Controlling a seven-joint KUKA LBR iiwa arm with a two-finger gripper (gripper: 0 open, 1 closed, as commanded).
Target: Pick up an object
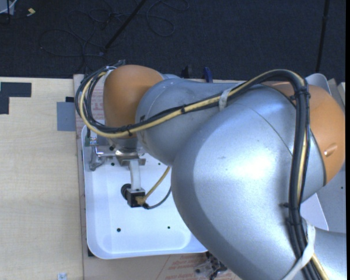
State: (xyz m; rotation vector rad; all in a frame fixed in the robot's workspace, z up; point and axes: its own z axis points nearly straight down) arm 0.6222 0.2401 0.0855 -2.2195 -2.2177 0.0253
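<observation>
Camera view: a single slanted look down at the tabletop [35, 185], with the arm [239, 174] covering much of it.
Step in hand: judged to be the reach into a white bin [140, 238] for a grasp, with no lift begun.
End effector [114, 153]: low inside the bin, near its far-left corner and close to the left wall.
End effector state: cannot tell whether it is released, clenched or grasping, because the wrist housing covers it from above.
Object: hidden. If one is targeted, it lies directly beneath the end effector. The bin floor nearer the camera from the end effector is bare white.
How to do it well: come down straight and slowly, since the left wall sits just beside the end effector and a sideways drift would scrape it. Close only once the tool is seated around something, then lift vertically and check that the load rises with it.
What could go wrong: a grasp this close to the corner may pinch the bin wall, or close on nothing.
Arm pose: it reaches in from the right, the large grey link sweeping across the bin's right side.
Wrist: the orange band [128, 92] sits just above and behind the end effector, and the tool points steeply downward.
Cables: they loop around the wrist, above the end effector.
</observation>
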